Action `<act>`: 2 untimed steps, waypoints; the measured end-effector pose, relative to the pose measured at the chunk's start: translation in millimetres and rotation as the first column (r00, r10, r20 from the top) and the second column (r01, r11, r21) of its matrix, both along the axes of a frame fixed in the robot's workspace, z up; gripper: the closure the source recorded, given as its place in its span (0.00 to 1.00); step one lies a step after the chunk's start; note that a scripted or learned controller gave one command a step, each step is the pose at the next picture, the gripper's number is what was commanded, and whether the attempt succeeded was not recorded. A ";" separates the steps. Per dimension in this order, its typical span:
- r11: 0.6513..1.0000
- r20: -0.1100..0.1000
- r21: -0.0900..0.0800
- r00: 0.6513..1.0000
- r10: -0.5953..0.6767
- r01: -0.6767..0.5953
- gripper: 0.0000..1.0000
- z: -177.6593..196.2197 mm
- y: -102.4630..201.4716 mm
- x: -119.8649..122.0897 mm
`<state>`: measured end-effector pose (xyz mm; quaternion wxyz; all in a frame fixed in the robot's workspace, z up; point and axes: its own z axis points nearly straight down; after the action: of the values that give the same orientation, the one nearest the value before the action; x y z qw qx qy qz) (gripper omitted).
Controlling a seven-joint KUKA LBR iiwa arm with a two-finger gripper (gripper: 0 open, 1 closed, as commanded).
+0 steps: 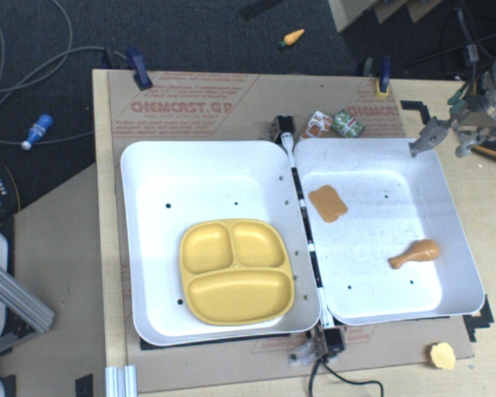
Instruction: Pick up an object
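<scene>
While looking down on the right bin (450,222), saw a toy chicken leg (415,254) lying flat near its right wall, thick end to the right. Found a brown flat piece (327,203) in the same bin, close to the left wall and well apart from the chicken leg. Noted dark specks scattered over that bin's floor.

Saw the pincer (448,135) hanging over the bin's far right corner, well apart from both pieces and touching neither. Could not tell whether wide or narrow, being small and blurred there.

Found a yellow divided plate (236,270) in the left bin (149,188), sitting upright toward the near side, with three compartments. Saw the two bins joined edge to edge along a dark seam.

Beyond the bins, spotted crumpled wrappers (335,124) on the worktop (107,246) just behind the right bin's far left corner, and a yellow lump (441,355) near the worktop's near right corner. Noted two blue clamps (138,67) gripping the far edge. Farther out on the dark floor, saw a small blue bottle (37,129) to the left and an orange bit (293,36) beyond the worktop.
</scene>
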<state>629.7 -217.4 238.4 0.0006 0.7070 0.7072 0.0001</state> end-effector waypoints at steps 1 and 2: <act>1.000 -0.006 0.003 1.000 0.004 -0.004 0.00 -53.8 44.2 1.4; 1.000 -0.008 0.005 1.000 0.003 -0.003 0.00 -159.6 92.3 -26.4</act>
<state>603.3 -125.1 78.8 -0.0042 0.7061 0.7081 -0.0010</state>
